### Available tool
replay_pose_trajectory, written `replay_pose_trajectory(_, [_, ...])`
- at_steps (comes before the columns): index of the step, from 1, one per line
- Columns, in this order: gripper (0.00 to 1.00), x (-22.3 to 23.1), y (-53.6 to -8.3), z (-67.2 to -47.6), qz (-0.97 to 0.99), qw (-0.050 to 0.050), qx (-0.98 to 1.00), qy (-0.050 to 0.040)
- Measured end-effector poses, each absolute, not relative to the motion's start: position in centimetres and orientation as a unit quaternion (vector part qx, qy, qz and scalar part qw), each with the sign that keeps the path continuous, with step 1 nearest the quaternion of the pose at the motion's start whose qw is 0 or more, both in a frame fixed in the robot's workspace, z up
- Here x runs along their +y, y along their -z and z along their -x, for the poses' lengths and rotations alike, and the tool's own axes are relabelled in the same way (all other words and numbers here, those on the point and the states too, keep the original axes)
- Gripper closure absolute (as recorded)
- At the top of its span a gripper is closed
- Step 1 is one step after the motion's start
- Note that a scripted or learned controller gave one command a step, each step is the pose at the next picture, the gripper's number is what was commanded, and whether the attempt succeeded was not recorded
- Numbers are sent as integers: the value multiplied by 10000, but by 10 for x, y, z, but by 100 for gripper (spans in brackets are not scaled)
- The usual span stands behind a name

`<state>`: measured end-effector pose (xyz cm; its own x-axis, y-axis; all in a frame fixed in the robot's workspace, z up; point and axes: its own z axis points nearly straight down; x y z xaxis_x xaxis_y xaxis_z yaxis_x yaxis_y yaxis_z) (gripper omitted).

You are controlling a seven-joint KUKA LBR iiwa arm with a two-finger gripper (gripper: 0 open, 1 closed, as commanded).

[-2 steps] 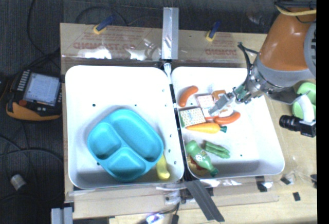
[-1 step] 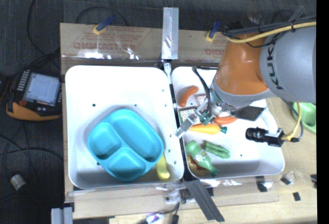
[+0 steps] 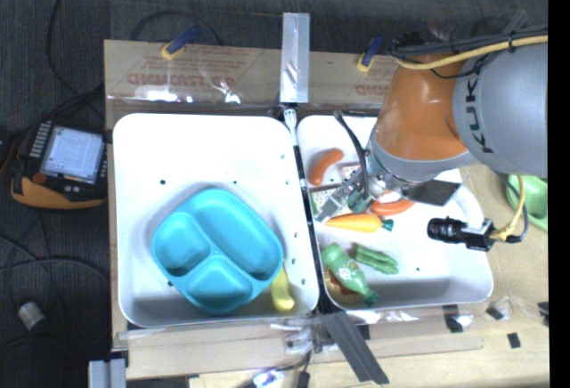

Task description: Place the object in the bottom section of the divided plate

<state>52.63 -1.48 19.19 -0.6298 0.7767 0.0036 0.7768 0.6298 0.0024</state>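
Blue plate: divided plate (image 3: 216,249), turquoise plastic, sits in left bin (image 3: 142,146), lower-centre of frame; three sections, tilted, so the "bottom" one is prob. the lobe nearest the frame's lower edge.
Grey/orange arm: reaches in from upper right, wrist over the right bin (image 3: 463,275).
End effector: (image 3: 361,196) down low among the toys at centre-right of frame; can't tell whether it is spread or pinched, wrist blocks it.
Task object: likely one of the toys under the tool, i.e. the orange carrot (image 3: 356,221) just below it or the red-orange piece (image 3: 393,206) beside it; both lie in the right bin, not on the plate.
Neighbours: orange sausage (image 3: 322,165) to upper left, green veg (image 3: 372,259) and a green packet (image 3: 343,279) below; yellow item (image 3: 281,290) touching the plate's lower-right rim.
Risk 1: crowded pile, so a grab may catch two things or none.
Risk 2: carrot is smooth and tapered, could slip out mid-carry.
Risk 3: plate tilted w/ low dividers, so a drop may land in the wrong section or roll off.
Risk 4: bin walls between, could snag on the way over.
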Motion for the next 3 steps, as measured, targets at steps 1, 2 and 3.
replay_pose_trajectory(1, [100, 36, -201, -570, 4135, 2, -9105, 0])
replay_pose_trajectory(2, [100, 81, -204, -573, 2929, -7, -9561, -12])
replay_pose_trajectory(3, [100, 125, -290, -562, 2509, -14, -9680, -3])
